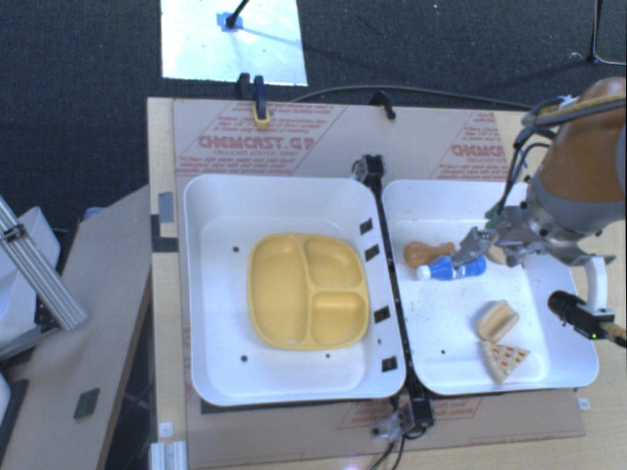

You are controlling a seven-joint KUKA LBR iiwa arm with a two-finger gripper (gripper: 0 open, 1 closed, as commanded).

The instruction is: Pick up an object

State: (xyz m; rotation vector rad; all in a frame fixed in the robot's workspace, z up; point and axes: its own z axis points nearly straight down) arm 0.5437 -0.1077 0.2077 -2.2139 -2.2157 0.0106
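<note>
The right bin [558, 370] holds a brown toy drumstick [428, 254], a small blue bottle [451, 268] with a white cap, a tan bread piece [497, 319] and a waffle-patterned wedge [506, 359]. My gripper [478, 247] reaches in from the right and hangs low over the right end of the blue bottle, just right of the drumstick. The arm's grey body and orange band [588, 155] hide the bin's back right corner.
The left bin [211, 292] holds a yellow divided plate [309, 291]. A black-clipped ridge [382, 292] joins the two bins. A black fitting [578, 313] on the arm sticks out over the right bin's right side.
</note>
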